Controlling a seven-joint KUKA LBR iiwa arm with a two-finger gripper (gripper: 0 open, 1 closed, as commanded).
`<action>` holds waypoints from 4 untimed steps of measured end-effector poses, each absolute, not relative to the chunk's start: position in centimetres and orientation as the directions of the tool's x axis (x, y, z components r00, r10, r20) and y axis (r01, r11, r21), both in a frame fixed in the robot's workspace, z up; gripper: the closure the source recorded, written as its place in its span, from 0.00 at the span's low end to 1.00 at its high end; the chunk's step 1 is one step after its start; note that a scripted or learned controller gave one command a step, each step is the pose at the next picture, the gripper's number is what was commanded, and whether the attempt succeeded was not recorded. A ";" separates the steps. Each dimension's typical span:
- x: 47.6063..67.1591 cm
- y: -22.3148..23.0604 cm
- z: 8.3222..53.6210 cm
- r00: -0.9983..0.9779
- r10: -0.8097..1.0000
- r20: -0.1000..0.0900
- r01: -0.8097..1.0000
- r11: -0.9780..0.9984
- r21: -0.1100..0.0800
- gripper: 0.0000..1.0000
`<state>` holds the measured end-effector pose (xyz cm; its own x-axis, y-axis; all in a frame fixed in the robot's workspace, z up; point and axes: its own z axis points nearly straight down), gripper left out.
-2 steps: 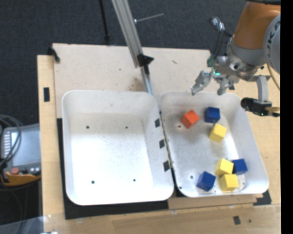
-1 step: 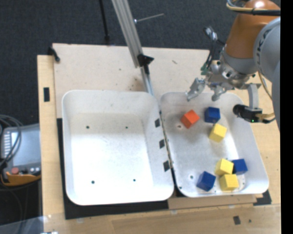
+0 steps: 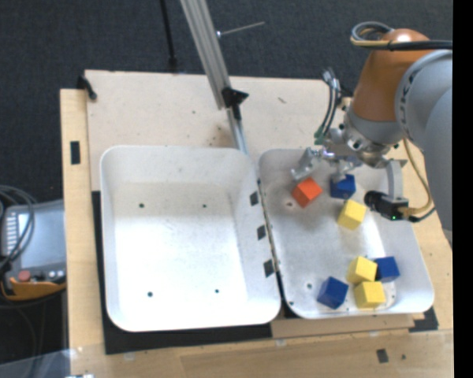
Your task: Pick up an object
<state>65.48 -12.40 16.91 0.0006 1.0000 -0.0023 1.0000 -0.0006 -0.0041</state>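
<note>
The orange cube [image 3: 306, 191] lies on the floor of the right bin [image 3: 414, 246], in its upper left part, tilted so one corner points down. The gripper [image 3: 315, 162] hangs just above and beside it, at the cube's upper edge; whether it touches the cube cannot be told, nor whether it is released or clenched. Nothing visibly sits in its grasp.

Just right of the orange cube is a blue cube [image 3: 343, 185], partly under the wrist. Below that, near it, lies a yellow cube [image 3: 351, 214]. Toward the bin's lower edge four more cubes cluster: a yellow one [image 3: 363, 269] touching a blue one [image 3: 387, 268], another yellow one [image 3: 370, 294] just below them, and a blue one [image 3: 332, 291] to their left.

The arm [image 3: 394, 77] comes in from the right, its orange band above the grey wrist.

The left bin [image 3: 114, 211] stands beside the right one, their rims meeting. A slanted metal rail [image 3: 205, 42] rises from the bench [image 3: 142, 101] behind the bins.
</note>
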 end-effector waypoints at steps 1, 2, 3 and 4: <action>65.2 -12.9 12.7 0.002 1.000 -0.003 1.000 -0.002 -0.003 0.00; 65.4 -12.9 14.1 0.006 1.000 -0.001 1.000 -0.006 0.004 1.00; 64.8 -12.5 18.9 0.003 1.000 0.000 1.000 -0.003 0.004 1.00; 65.7 -12.0 24.9 -0.003 1.000 -0.001 1.000 0.003 0.008 1.00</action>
